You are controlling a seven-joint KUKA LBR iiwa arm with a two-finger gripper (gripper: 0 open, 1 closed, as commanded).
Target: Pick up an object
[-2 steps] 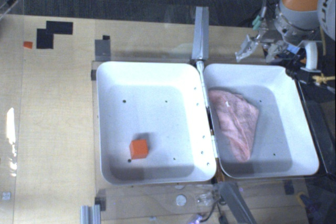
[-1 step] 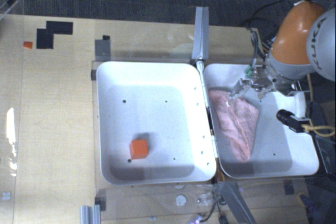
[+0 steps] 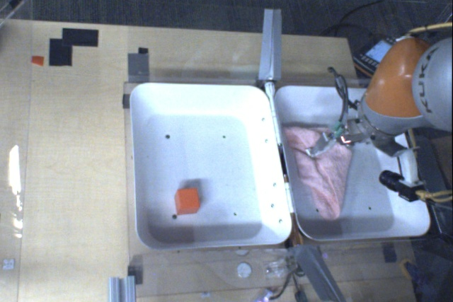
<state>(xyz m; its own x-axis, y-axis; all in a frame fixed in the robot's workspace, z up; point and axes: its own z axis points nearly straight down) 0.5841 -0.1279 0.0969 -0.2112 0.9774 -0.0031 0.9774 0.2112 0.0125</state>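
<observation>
Bench: pale wood-grain top [image 3: 71,173] with a smooth, slightly glossy finish; dark carpet-like floor lies beyond its far edge.
Left bin: shallow white tray [image 3: 148,152] with rounded corners and a smooth matte floor dotted with a few small dark holes.
Orange block: small cube-like piece [image 3: 187,201], flat-faced and solid orange, resting on the floor of the left bin toward its near left part, well apart from the walls.
Right bin: matching white tray [image 3: 375,216], touching the left bin along a metal divider rail [image 3: 271,53] that runs up from between them.
Pink cloth: soft, crumpled fabric [image 3: 322,173] with a fuzzy, wrinkled texture, spread in a long irregular strip down the left half of the right bin.
Arm: grey rounded housing with a glossy orange dome-shaped band [image 3: 396,85], reaching in over the right bin's far right side.
Gripper: slim metallic fingers [image 3: 327,143] angled down to the upper end of the pink cloth; whether they are spread or pressed together, one cannot tell, and no fabric is seen lifted between them.
Bench marks: black angular patches [image 3: 69,44] and a tiny orange square [image 3: 37,61] lie flat at the far left.
</observation>
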